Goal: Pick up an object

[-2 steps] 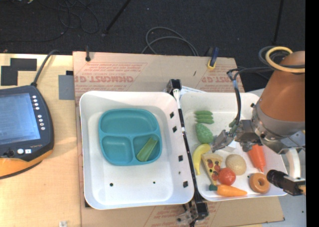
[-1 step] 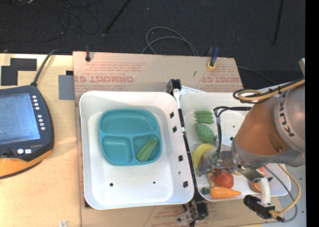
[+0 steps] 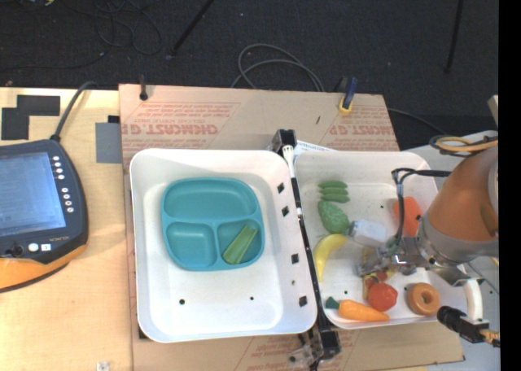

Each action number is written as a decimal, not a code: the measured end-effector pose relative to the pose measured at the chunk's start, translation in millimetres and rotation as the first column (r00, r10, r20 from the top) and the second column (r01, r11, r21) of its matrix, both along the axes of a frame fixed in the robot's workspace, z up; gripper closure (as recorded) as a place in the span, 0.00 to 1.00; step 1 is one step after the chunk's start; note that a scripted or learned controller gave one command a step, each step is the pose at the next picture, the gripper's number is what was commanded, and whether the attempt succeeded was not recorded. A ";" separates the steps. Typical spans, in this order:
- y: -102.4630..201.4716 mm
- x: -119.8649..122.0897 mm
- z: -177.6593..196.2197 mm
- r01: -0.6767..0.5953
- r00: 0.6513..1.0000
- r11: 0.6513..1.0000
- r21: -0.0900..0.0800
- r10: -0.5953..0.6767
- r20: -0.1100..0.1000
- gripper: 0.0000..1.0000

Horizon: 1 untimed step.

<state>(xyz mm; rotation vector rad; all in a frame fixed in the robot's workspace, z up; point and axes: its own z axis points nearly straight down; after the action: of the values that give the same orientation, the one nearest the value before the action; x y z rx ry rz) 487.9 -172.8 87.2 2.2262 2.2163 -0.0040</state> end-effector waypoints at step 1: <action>2.4 -0.4 10.1 0.002 1.000 1.000 0.003 -0.002 -0.002 1.00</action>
<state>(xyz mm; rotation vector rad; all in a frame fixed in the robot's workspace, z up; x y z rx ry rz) 487.4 -170.4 97.3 2.2314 2.2160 -0.0026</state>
